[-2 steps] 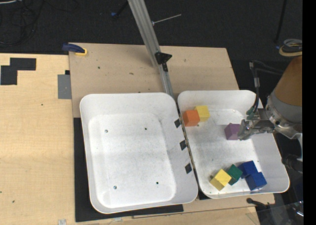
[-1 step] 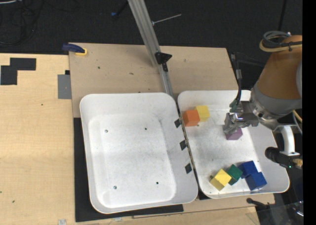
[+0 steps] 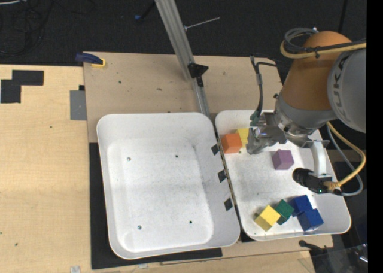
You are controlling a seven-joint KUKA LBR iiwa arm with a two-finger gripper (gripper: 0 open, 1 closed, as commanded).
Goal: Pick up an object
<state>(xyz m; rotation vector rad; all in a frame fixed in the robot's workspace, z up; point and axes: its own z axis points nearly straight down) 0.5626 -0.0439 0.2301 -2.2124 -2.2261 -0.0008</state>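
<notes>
My gripper hangs low over the back left part of the right bin. An orange block lies just left of it, and a yellow block sits partly hidden behind the gripper. A purple block rests to its right. Near the bin's front lie another yellow block, a green block and two blue blocks. The gripper's body hides the fingertips.
The left bin stands beside the right one with black clips along the shared edge. A slanted aluminium rail rises behind the bins. The arm's orange band and cables fill the right side.
</notes>
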